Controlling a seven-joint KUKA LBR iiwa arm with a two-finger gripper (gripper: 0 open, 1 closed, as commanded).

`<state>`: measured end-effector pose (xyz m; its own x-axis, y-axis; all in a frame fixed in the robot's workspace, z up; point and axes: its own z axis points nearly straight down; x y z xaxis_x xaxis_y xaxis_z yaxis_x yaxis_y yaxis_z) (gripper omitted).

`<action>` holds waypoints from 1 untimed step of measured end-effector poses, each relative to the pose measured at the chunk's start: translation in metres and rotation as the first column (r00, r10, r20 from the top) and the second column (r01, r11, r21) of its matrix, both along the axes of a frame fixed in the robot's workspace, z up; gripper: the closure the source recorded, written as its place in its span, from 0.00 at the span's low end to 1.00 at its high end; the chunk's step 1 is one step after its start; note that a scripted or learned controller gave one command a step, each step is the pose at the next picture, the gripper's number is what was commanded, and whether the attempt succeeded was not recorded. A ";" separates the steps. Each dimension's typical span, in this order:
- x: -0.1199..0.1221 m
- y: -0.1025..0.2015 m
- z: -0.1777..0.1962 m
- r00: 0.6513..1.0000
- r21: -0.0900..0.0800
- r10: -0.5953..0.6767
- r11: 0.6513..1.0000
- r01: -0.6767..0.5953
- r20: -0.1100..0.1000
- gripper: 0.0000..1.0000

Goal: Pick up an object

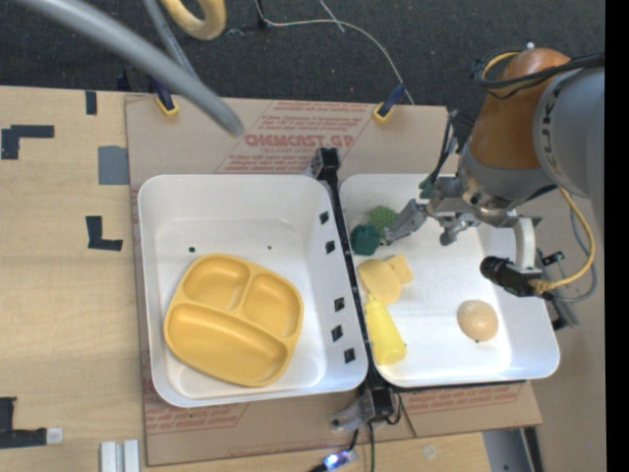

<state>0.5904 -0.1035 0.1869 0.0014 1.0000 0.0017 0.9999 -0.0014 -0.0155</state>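
Observation:
The right bin [511, 362] holds three things. A small green lumpy object [372, 227] lies near its left wall. Below it lies a pale yellow bottle-shaped object [382, 308]. A beige round object [479, 320] rests toward the bin's front right. My gripper [430, 226] hangs over the back of this bin, just right of the green object. Its fingers are spread apart, and the left fingertip [403, 227] is close to the green object. Nothing sits between the fingers.
The left bin [157, 214] holds a yellow divided plate [234, 318]. A black divider [339, 264] runs between the bins. The arm's orange band [511, 106] and a black cable fitting [511, 275] stand over the right bin's far right side.

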 end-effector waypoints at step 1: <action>0.003 0.000 0.007 1.000 -0.001 0.003 1.000 -0.003 0.013 0.00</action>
<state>0.5936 -0.1033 0.1943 -0.0016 1.0000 0.0005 1.0000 0.0016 -0.0023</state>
